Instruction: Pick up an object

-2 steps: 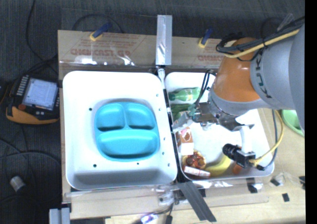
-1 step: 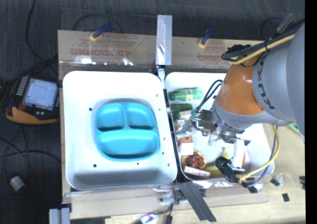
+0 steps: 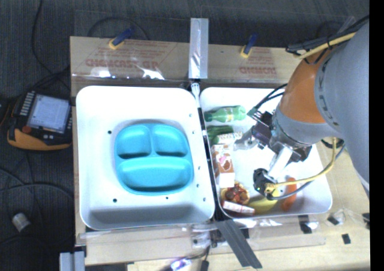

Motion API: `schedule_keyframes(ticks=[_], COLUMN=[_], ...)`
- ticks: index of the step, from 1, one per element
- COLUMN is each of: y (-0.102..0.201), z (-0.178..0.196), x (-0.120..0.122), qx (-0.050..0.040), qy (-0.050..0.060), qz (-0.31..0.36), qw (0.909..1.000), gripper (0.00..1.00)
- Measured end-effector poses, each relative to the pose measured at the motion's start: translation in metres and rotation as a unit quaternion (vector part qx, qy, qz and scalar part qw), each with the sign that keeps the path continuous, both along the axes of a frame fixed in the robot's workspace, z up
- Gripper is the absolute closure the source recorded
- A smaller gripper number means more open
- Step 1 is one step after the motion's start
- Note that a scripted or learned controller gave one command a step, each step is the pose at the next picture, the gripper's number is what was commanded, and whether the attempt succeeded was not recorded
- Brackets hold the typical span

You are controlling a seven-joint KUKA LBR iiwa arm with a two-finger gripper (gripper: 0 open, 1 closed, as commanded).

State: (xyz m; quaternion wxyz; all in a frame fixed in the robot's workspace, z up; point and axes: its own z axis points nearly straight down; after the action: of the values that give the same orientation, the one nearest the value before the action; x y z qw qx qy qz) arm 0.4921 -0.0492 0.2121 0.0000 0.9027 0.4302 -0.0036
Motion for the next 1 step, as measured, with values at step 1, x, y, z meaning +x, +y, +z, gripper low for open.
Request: schedule_keyframes(ticks=[1], y=[0.0], z=[0.0075], x=[-0.0009], qx=[-0.0011], qy=[0.003], qz=[0.001], qw=[1.0], gripper=[1.0])
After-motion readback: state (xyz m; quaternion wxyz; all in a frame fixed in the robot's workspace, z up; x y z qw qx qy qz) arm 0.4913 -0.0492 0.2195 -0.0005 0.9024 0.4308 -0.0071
